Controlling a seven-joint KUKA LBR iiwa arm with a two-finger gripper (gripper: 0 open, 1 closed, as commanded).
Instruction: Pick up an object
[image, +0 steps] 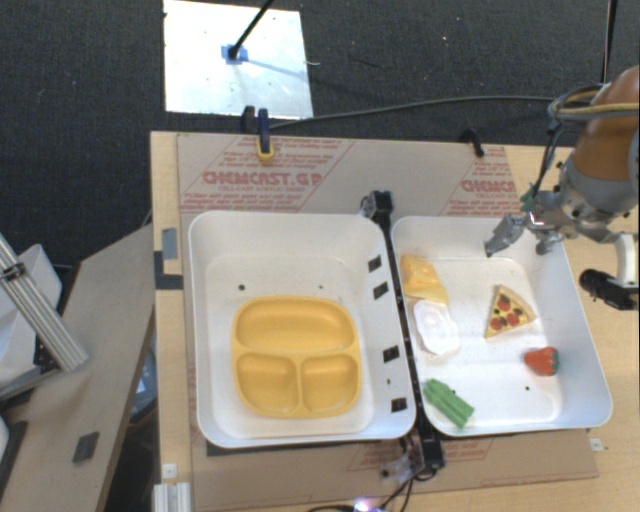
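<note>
Gripper (520, 232) hangs open and empty over the right bin's (580, 300) far edge; nothing is picked up.
All candidates lie in that bin: pizza slice (509, 312) nearest, yellow piece (423, 279), white piece (437, 329), green piece (447, 402), red piece (541, 361). Choosing, descending, closing and lifting all remain.

Both white bins (300, 235) appear to be smooth, slightly glossy plastic. Yellow divided tray (296, 355): smooth matt plastic. Bench (330, 170) surface looks like flat matt board with red printed lettering. Pizza slice (509, 311) and green piece (447, 402) look plastic. Claw (523, 236): dull grey metal.
</note>
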